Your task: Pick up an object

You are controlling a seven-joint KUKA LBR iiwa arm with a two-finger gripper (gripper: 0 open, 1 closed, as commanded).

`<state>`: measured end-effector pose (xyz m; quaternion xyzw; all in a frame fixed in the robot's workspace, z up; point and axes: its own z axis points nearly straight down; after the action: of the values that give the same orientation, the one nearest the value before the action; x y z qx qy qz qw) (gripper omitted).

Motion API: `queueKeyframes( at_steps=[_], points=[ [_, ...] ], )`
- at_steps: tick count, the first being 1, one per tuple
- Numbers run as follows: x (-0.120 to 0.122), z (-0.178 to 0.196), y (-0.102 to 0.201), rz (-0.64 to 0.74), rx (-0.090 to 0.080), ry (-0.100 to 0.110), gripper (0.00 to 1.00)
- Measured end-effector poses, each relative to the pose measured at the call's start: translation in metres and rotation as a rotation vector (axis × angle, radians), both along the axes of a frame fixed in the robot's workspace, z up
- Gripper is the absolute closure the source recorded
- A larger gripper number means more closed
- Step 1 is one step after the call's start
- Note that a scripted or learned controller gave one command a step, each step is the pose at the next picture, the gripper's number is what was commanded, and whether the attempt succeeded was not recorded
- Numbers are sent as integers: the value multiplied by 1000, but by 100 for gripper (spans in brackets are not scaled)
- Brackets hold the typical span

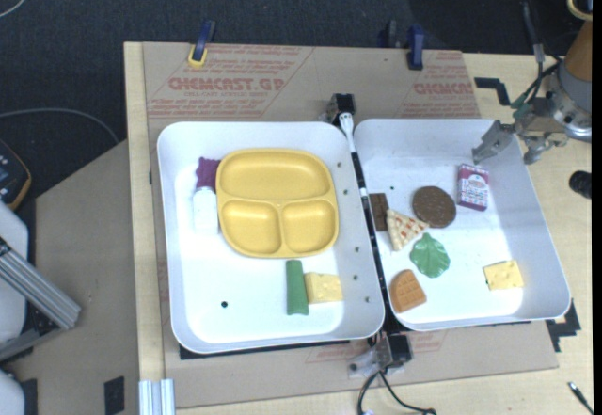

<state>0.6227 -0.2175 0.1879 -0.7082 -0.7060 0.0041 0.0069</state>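
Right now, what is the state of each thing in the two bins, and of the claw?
Claw: over the right bin's far right edge, holding nothing.
Yellow tray: upright in the left bin, compartments bare.
Green stick: lying flat beside the yellow block.
Pink packet: lying flat, apart from the claw.
Brown disc: flat.
Green leaf: flat.
Yellow cheese piece: flat, alone near the right wall.

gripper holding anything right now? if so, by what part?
Nothing is held. The gripper hangs over the right bin's far right corner with nothing between its fingers; the nearest item, the red packet, lies apart on the bin floor.
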Motion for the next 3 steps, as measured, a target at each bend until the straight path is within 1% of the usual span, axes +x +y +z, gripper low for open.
queueKeyframes(
  at_steps=[1,2,3],
  points=[
    [4,9,0,3,-4,-15,0],
    [6,-53,2,5,-3,-11,0],
    [6,-105,5,7,3,-11,0]
  ],
)
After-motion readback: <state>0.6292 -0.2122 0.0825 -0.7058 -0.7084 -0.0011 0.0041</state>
